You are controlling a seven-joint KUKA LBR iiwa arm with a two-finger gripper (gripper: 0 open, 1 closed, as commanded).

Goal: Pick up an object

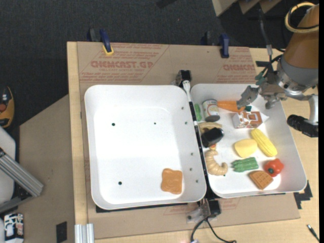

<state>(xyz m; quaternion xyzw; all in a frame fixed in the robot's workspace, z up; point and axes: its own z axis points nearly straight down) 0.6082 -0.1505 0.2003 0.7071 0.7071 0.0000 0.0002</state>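
While your pincer (259, 96) hangs spread and holding nothing above the right bin's (298, 161) far edge, the carrot (228, 106) lies just beside it.

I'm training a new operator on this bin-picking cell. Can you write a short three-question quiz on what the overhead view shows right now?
1. True or false: the left bin holds several items.
2. Multiple choice: what lies right beside the corn cob, on its left in the camera view? A) a yellow lemon-like piece B) a blue cup C) a spoon
3. Short answer: over which bin does the gripper hover, and what orange item lies just to its left in the view?

Key
1. False: one orange piece lies there, near its front right corner.
2. A, the yellow piece.
3. The right bin; a carrot.
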